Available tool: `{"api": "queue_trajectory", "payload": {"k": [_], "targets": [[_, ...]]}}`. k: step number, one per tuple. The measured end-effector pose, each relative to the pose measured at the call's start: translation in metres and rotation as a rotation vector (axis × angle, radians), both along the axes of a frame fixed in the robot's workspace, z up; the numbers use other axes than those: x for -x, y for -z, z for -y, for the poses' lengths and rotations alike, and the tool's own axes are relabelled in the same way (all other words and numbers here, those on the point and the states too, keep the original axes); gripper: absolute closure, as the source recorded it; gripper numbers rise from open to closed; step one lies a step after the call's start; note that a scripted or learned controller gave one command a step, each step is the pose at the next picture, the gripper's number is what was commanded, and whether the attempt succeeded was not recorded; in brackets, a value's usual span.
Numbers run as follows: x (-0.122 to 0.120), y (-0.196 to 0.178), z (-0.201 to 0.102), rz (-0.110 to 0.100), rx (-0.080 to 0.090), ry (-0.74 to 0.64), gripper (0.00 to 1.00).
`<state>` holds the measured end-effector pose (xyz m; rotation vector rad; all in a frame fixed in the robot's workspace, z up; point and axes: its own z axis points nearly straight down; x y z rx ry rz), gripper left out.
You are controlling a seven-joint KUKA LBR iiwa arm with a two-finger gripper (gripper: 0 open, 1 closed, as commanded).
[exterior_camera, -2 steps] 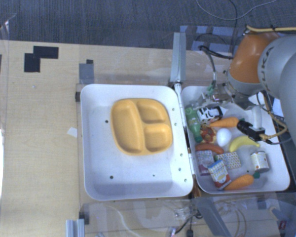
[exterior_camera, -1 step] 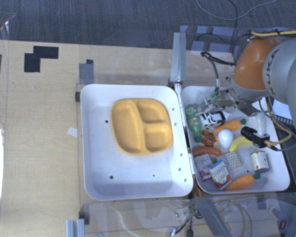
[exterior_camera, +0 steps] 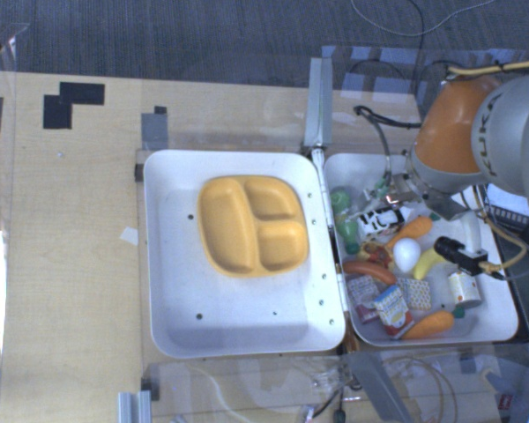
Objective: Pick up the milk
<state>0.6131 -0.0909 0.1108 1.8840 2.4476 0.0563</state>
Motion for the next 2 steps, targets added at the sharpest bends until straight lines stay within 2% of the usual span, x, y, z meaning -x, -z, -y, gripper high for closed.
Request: {"api": "queue_trajectory", "payload": {"k": [1, 2], "targets": [[0.011, -0.076, -0.032, -0.055, -0.004, 0.023, 0.00], [0.027, -0.010, -0.004, -0.036, 0.001, -0.024, 0.00]]}}
